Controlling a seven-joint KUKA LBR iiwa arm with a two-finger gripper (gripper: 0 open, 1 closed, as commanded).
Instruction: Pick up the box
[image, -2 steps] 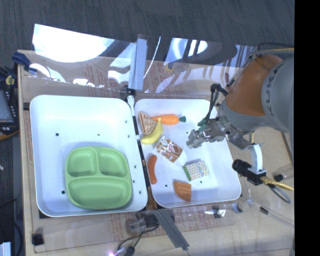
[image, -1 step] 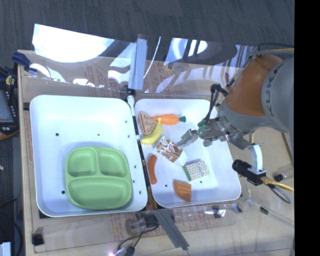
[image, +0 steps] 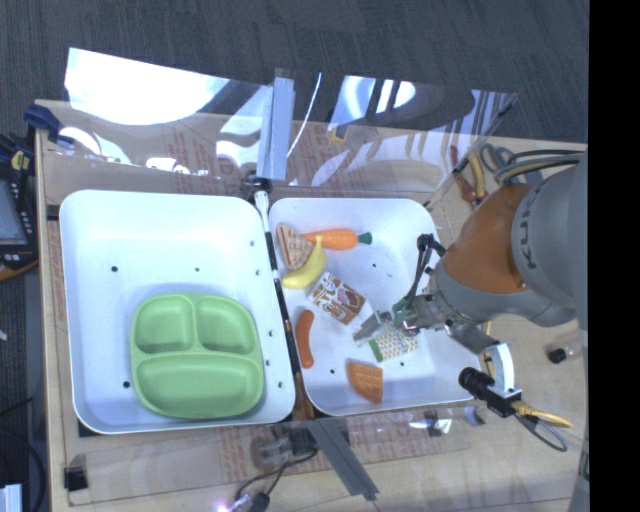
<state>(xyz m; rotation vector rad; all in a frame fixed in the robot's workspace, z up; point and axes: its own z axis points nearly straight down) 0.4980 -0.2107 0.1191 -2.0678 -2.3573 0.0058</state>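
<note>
From above, two white bins sit side by side on the bench. The left bin holds a green tray with three compartments, lying toward its near edge.

I take the box as my landmark: a small brown carton with white patterning, lying flat and tilted in the middle of the right bin. Just behind it, touching or nearly so, lies a banana, and against the banana's far side rests a sandwich wedge. Behind the box and a little to its right lies a carrot, its green tip pointing right. To the box's near left, beside the bin wall, lies a sausage, end-on toward me. Nearer than the box and slightly right sits an orange wedge, perhaps a bit of toast.

The arm reaches in from the right, its orange band well to the right of the box. The gripper hangs low just right of the box, apart from it, over a green and white packet. I cannot tell how far its fingers are spread, nor whether they touch the packet. The box lies free on the bin floor, nothing gripping it.
</note>
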